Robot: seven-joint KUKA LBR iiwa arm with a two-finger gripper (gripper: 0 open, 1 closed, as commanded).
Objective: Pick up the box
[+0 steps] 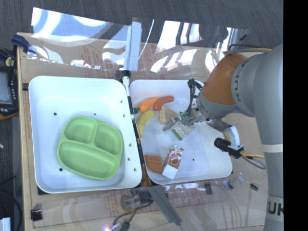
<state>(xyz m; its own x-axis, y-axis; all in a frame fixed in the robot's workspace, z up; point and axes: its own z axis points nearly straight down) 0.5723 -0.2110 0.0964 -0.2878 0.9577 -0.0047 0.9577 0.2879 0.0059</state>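
Observation:
A small box (184, 130) with a speckled green and red print sits tilted in the right bin (219, 165), near its middle. My gripper (182, 121) reaches in from the right and is shut on the box's upper edge, one grey finger (171, 125) showing to its left. The orange-banded wrist hides the bin's far right corner. A second, taller carton (173, 161) with a red and white print lies near the bin's front wall, apart from the gripper.
Around the box in the right bin lie a carrot (147, 104), a sausage (164, 100), a yellow fruit (145, 121), a pale wedge (167, 114) and a brown waffle (154, 163). The left bin (43, 95) bears a green divided plate (91, 147).

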